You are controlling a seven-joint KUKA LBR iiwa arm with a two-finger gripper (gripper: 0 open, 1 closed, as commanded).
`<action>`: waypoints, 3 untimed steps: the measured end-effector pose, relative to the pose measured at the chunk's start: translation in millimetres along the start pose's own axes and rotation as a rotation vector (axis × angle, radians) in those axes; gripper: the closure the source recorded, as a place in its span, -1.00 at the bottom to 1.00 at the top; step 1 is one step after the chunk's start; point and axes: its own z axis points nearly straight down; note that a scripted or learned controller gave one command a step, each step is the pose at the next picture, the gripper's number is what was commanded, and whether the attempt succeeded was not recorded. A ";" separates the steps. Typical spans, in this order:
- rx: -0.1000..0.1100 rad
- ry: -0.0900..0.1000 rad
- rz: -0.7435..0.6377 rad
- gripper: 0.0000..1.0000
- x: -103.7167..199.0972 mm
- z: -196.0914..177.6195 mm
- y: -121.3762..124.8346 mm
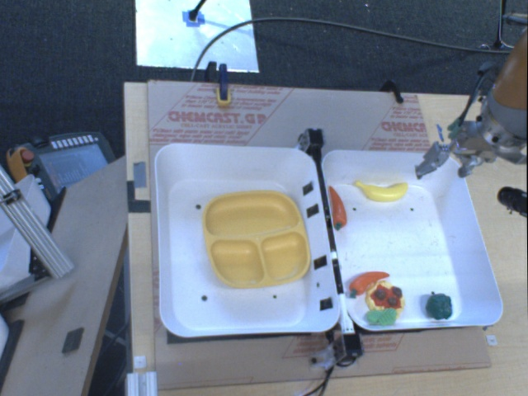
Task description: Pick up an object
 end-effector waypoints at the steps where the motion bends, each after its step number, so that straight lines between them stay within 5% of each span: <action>1: -0.012 -0.003 -0.003 -1.00 0.7 -8.3 2.9; 3: -0.011 -0.002 -0.005 -1.00 5.6 107.6 -0.8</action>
